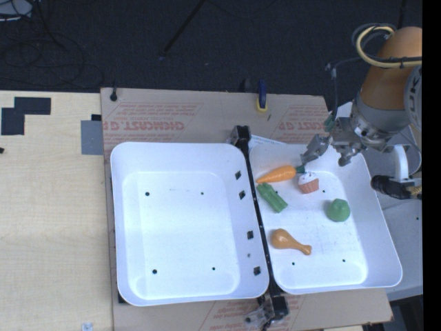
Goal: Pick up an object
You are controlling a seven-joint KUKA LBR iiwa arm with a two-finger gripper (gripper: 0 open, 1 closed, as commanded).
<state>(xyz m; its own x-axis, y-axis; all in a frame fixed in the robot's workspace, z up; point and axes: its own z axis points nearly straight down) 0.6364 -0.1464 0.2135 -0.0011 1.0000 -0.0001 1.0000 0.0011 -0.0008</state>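
- Carrot [276, 174], orange with a green top, lies near the back of the right bin [383, 254], tilted, its green end toward a small cupcake [309, 182] just beside it.
- Green stick-shaped piece [272, 198] lies just below the carrot, close to the bin's left wall.
- Round green piece [337, 209] sits toward the right side of the same bin, apart from the others.
- Orange drumstick [289, 241] lies lower down in that bin, with bare white floor around it and toward the front and right walls.
- End effector [331, 149] hangs over the back rim of the right bin, above and right of the carrot; its two fingers stand spread apart with nothing between them.
- Left bin [124, 205] sits edge to edge with the right one; black clips [249, 234] run along the seam where they meet.
- Cardboard sheet [165, 119] under the bins carries red print, seen upside down and too blurred to read surely.
- Table [48, 219] at left is pale wood with a few dark squares [91, 136] on it; a blue and yellow clamp [262, 96] grips the cardboard's back edge.
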